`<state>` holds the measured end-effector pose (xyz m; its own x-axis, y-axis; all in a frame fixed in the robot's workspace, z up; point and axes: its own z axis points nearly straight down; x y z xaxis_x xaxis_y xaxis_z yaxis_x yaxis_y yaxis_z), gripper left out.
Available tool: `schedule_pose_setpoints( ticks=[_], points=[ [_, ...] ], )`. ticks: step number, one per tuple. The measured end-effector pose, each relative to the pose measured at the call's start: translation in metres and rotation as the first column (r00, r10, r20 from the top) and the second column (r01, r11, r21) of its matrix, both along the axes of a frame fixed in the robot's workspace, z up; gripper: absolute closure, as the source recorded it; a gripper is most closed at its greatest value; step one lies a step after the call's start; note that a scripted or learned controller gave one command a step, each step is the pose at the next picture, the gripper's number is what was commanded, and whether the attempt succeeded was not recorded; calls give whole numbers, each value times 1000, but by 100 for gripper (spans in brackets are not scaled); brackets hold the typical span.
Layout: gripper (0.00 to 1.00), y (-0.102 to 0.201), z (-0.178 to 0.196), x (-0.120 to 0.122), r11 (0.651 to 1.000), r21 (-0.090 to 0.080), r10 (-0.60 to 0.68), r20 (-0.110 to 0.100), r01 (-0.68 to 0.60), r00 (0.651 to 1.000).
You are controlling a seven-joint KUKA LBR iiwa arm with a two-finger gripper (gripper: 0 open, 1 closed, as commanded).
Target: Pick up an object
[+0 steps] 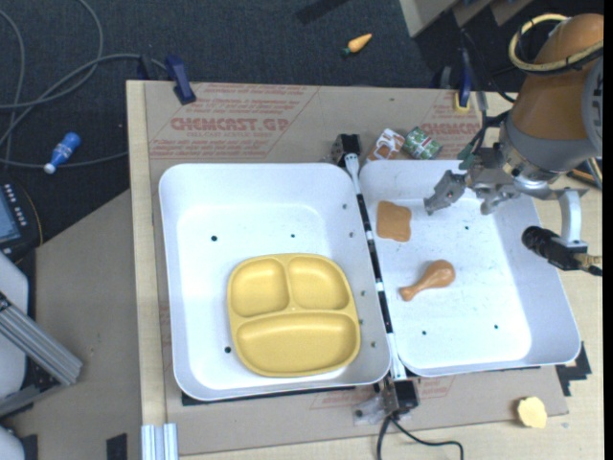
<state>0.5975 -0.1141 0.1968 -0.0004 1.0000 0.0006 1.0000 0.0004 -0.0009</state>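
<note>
In the right bin [536, 338] lie a flat brown toast-like slice [394, 220] near the left wall and a tan drumstick [428, 280] below it. A yellow divided plate [292, 314] rests in the left bin [192, 209]. My gripper [471, 194] hovers over the upper part of the right bin, to the right of and slightly above the slice. Its two fingers are spread apart, open, with nothing between them.
Small wrappers [407, 144] lie on the cardboard just behind the right bin. A yellow chunk [531, 411] sits off the bin's front right corner. Blue clamps [178, 78] hold the board's back edge. A blue bottle [62, 149] and an orange bit [359, 41] lie on the floor.
</note>
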Motion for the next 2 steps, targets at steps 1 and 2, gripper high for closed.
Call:
schedule_pose_setpoints(
  ticks=[1,2],
  points=[
    [0,-14,-118,-33,1000,1,-4,-8,4,1000],
    [0,3,-112,-53,1000,2,-1,-4,1,1000]
  ],
)
